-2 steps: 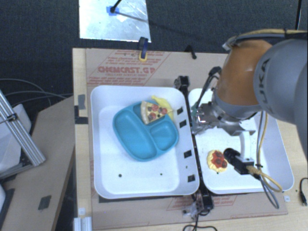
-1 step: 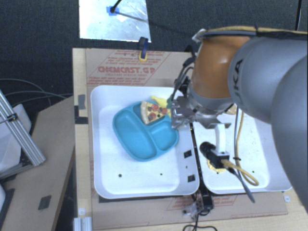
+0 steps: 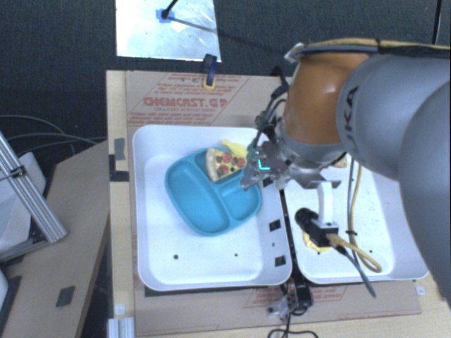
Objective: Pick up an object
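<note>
The robot's gripper (image 3: 257, 169) hangs low over the right-hand edge of the left bin (image 3: 151, 259), at the wall that divides it from the right bin (image 3: 398, 259). It sits dark and crowded under the wrist, and whether it is spread or closed cannot be told from this angle. Nothing can be seen held in it.

Just beside the gripper, to its left, a toy pizza slice (image 3: 224, 163) rests on the upper right corner of a blue divided plate (image 3: 201, 199), its crust end toward the bin's middle. A yellow item (image 3: 236, 148), too hidden to name, lies behind the slice near the bin's far wall. The plate lies flat and askew in the centre of the left bin.

Above the gripper, the arm's orange band (image 3: 317, 97) and grey casing (image 3: 402, 111) take up the upper right of the view.

Both bins stand on a cardboard sheet (image 3: 183, 98) printed with red lettering, which covers the worktop (image 3: 116, 189). A small blue-and-yellow clip (image 3: 209, 71) sits at the sheet's far edge, and a shiny silver panel (image 3: 165, 20) lies beyond it on dark flooring.
</note>
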`<move>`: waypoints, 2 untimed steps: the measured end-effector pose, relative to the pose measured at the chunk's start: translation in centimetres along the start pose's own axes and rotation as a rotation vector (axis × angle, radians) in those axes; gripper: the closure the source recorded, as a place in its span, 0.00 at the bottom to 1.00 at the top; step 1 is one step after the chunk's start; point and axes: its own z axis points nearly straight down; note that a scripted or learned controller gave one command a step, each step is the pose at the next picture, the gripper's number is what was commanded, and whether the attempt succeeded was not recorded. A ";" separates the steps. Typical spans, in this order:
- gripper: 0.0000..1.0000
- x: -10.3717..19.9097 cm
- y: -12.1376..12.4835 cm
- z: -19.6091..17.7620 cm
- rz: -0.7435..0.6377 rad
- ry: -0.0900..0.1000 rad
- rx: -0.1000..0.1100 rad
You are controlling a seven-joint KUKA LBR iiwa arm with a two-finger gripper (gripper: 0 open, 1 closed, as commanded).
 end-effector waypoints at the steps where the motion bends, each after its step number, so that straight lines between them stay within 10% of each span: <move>1: 1.00 0.0 0.1 -1.1 -0.005 0.001 -0.003; 2: 0.00 0.0 0.1 -1.0 -0.005 0.000 -0.002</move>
